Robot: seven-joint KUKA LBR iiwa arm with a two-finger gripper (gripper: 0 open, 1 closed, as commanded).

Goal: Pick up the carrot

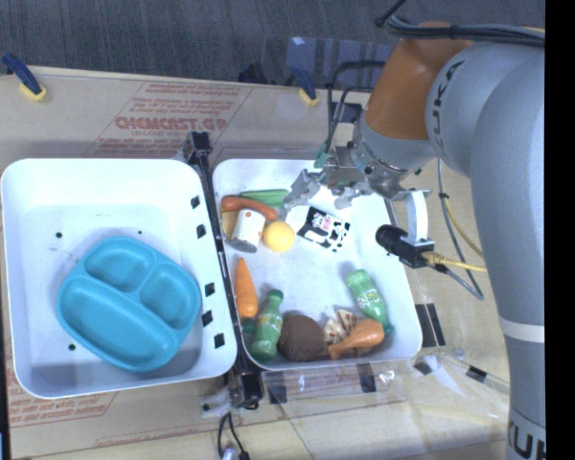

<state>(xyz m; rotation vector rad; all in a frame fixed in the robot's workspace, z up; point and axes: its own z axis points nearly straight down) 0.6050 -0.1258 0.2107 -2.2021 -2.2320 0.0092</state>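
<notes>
The grey arm (479, 161) hung over the far side of the right bin (402, 295), its gripper (328, 186) spread wide and empty above the green vegetable and the yellow ball (279, 237). The carrot (245, 288) lay well apart from it, lengthwise against the bin's left wall. To my eye the gripper needed to cross toward that wall, line up across the carrot's width (the wall crowded one side), and come straight down.

The brown protective sheet (172, 113) beneath the bins carries red print reading "CHEMCAST GP", repeated in smaller lines too blurred to read. Grey letters "KUKA" run along the arm's upper casing (446, 89), and "KU" appears again on its lower link (527, 441). A black-and-white patterned card (324, 228) in the right bin (402, 286) bears no legible words.
</notes>
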